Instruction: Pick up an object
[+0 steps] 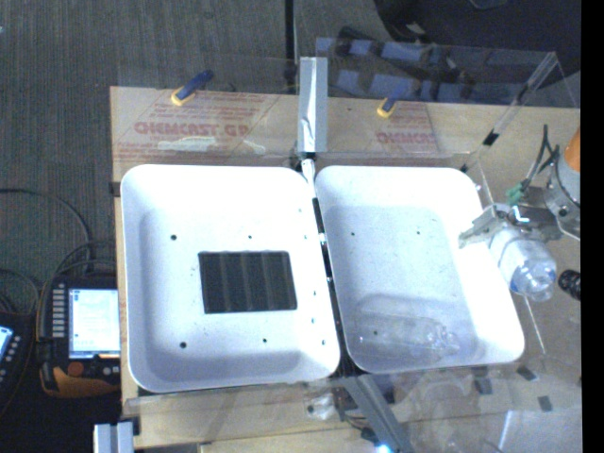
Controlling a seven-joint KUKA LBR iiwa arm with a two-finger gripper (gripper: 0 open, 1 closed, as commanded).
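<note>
Here we see the pincer [478, 229] at the right rim of the right bin [396, 176], its metal tip pointing left over the bin's edge. We cannot tell whether it is apart, together or clamped on anything; the metal parts blur into one pale shape. Just below the pincer and slightly to its right, a clear rounded object [532, 274] sits close against the wrist, over the bin's right wall. We cannot tell whether it touches the pincer or hangs from it.

A clear plastic bottle [406, 334] lies on its side on the floor of the same bin, below and to the left of the pincer and well apart from it. It is hard to pick out against the white.

Far to the pincer's left, the left bin [151, 196] holds 1 dark ribbed panel [247, 281], lying flat near the bin's middle. The 2 bins touch along their shared edge.

Above and left of the pincer, 2 clamps grip the board's far edge: the nearer clamp [385, 108] and the farther clamp [192, 87]. A lit handheld screen [90, 321] rests on the floor beyond the left bin.
</note>
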